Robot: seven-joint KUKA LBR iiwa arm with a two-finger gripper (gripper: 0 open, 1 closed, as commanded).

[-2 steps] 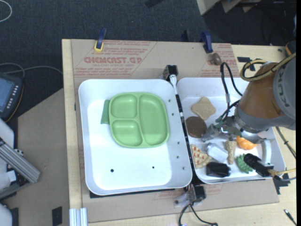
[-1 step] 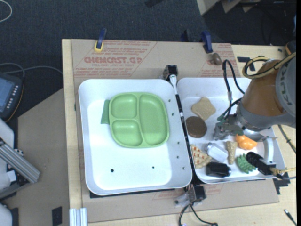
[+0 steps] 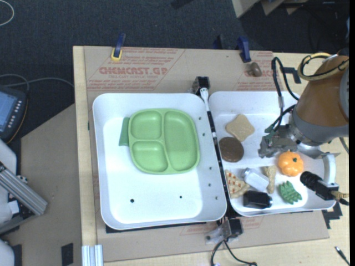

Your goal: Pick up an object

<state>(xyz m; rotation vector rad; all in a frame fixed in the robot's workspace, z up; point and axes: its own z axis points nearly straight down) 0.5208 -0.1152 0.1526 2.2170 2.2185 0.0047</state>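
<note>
The bench (image 3: pixel 166 65) is the biggest thing, and two white bins sit on it side by side. The left bin (image 3: pixel 155 201) holds one green plate (image 3: pixel 163 140) with three parts. The arm (image 3: pixel 321 101) reaches over the right bin (image 3: pixel 260 107). Its gripper (image 3: pixel 273 146) hangs low near the middle of that bin. From up here one cannot tell if it is spread or pressed together, and nothing can be seen in it. Eight small things lie in the right bin: one slice of toast (image 3: pixel 240 127), one brown round cake (image 3: pixel 231 149), one orange ball (image 3: pixel 290 163), one black block (image 3: pixel 256 199), one green leafy toy (image 3: pixel 289 192), one waffle piece (image 3: pixel 235 184), one pale bone shape (image 3: pixel 270 177) and one little white thing (image 3: pixel 255 179). The orange ball lies just beside the gripper, toward the bin's right side, so it is likely the one to pick. It looks light, hard and smooth, so it may roll or slip away. A hold across its wide middle seems best.
</note>
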